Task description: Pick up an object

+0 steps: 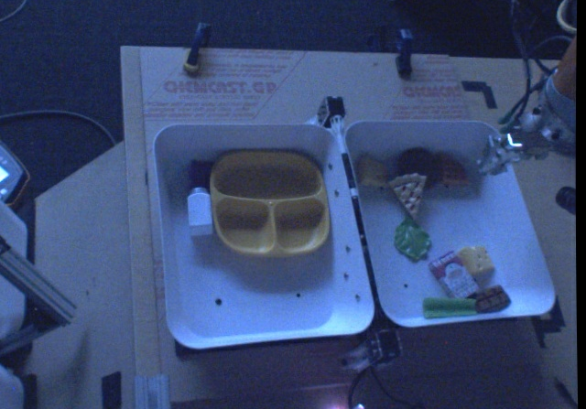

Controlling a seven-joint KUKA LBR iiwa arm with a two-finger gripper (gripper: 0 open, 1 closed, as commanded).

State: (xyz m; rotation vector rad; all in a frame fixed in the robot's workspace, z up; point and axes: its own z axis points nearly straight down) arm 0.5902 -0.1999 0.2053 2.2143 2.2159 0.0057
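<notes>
Dim bluish light lay over a pale board bench carrying two shallow white bins. The left bin held a yellow divided plate, smooth and hard-looking, with a small white bottle touching its left edge. The right bin held small toy foods: a wedge-shaped slice, a green leaf-like piece, a red packet, a yellow block and a green strip. All looked light, stiff and probably slick plastic. The slice seemed the handiest pick, taken across its narrow sides. The gripper hung over the right bin's far right corner, holding nothing visible; its spread could not be made out.
</notes>
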